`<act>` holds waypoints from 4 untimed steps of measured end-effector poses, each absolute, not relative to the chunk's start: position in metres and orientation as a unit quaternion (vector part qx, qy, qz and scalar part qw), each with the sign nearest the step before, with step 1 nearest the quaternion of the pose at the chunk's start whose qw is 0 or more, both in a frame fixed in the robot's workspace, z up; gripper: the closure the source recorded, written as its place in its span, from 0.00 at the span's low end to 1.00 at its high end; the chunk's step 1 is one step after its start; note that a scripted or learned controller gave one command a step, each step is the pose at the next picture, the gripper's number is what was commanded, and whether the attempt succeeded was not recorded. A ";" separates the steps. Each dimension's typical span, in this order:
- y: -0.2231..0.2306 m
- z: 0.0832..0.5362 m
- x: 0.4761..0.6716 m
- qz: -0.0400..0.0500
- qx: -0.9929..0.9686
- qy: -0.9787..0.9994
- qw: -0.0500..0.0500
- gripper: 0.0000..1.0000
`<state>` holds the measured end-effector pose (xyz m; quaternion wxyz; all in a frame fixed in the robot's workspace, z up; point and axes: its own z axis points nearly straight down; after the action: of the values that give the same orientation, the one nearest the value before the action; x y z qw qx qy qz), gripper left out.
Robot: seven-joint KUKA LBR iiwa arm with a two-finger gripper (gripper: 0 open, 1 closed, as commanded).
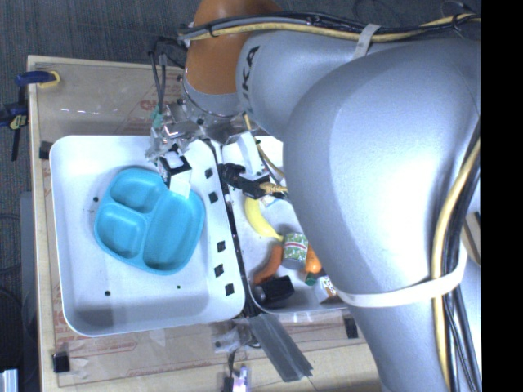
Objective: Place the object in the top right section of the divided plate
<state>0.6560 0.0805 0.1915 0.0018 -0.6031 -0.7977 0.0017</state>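
Above the upper right edge of the blue plate (151,223) hung the hand (173,158), lined up for a drop there, though I cannot tell its grip.

No readable text; dark lettering on arm (249,64) beside orange band too foreshortened.

Colours across bench and bins

Showed a bright blue divided plate (149,224) in a white bin (82,300), a yellow banana (259,219), an orange carrot (268,265), a grey arm (384,178) with orange band (221,47).
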 end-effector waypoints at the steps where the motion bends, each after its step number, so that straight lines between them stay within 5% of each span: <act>1: 0.090 0.195 0.628 0.002 -0.583 -0.813 0.002 1.00; 2: 0.062 0.192 0.656 0.000 -0.551 -0.835 0.001 1.00; 3: 0.065 0.191 0.651 0.002 -0.572 -0.820 0.002 1.00; 4: 0.054 0.191 0.605 0.002 -0.522 -0.853 0.002 1.00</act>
<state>0.6051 0.0538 0.1911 0.0016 -0.5218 -0.8531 0.0015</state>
